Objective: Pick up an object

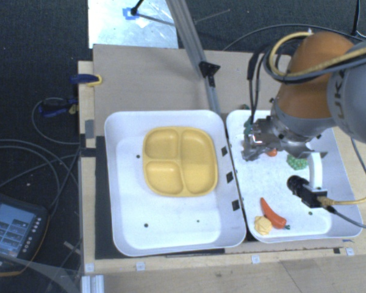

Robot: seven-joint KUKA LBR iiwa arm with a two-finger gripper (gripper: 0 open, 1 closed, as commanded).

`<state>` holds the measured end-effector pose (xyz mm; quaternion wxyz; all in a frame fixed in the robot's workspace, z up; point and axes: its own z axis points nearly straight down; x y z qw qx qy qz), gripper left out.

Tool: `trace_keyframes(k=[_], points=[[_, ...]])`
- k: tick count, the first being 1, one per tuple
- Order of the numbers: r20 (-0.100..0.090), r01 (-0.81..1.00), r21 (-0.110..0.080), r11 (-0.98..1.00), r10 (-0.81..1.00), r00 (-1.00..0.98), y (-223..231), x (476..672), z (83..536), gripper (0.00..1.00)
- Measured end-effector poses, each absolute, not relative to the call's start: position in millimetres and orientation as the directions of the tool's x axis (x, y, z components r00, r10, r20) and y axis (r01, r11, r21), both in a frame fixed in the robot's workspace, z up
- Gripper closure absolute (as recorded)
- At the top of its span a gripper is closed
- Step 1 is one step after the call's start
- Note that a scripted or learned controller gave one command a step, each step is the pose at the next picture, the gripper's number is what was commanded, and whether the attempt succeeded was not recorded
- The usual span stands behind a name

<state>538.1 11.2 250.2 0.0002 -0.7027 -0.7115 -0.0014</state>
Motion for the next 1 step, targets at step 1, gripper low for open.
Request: trace_keyframes(k=[1], points=[[0.002, 1.000, 0.003, 0.012, 1.000, -0.012, 65.3, 550.6, 252.1, 1.00]])
